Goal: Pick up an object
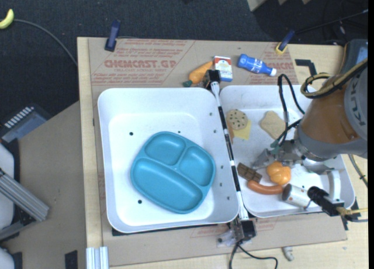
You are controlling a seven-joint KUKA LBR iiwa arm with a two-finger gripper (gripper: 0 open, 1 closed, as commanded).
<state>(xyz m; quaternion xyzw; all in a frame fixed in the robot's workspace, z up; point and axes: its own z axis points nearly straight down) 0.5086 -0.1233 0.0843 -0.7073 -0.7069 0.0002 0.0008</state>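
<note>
Orange fruit [279, 172] lies just beside the gripper [274, 152]

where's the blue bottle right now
The blue bottle lies on the bench board behind the right bin, just right of the small carton.

A blue divided plate [172, 171] lies in the white left bin [111, 110]. Right of that bin sit an orange ball [279, 173], a tan dotted cracker [236, 120] and a reddish-orange sausage [264, 188].
</note>
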